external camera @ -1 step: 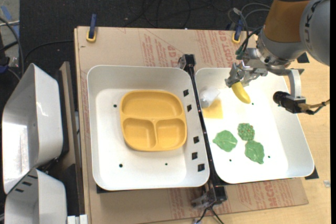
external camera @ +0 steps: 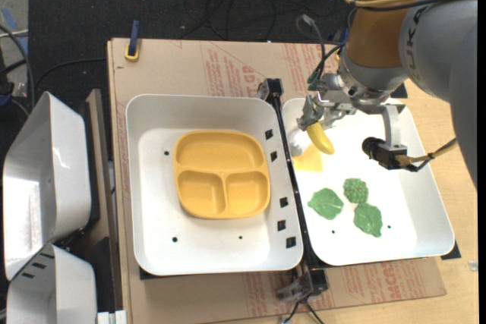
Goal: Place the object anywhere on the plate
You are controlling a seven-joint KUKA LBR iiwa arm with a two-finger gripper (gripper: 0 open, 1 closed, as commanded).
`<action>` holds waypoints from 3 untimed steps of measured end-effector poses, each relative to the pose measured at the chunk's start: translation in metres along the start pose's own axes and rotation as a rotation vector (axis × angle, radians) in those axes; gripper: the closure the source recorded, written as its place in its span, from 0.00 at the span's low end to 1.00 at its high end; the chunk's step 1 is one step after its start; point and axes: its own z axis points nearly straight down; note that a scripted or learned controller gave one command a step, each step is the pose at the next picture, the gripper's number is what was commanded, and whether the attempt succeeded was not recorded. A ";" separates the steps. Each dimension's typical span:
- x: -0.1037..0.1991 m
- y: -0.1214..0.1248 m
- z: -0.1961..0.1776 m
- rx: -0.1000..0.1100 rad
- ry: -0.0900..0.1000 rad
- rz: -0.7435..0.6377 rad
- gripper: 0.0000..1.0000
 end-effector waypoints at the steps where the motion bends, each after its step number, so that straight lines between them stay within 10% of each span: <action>1: 0.056 -0.010 0.007 0.000 0.000 0.000 1.00; 3: 0.140 -0.031 -0.002 0.001 -0.002 0.001 1.00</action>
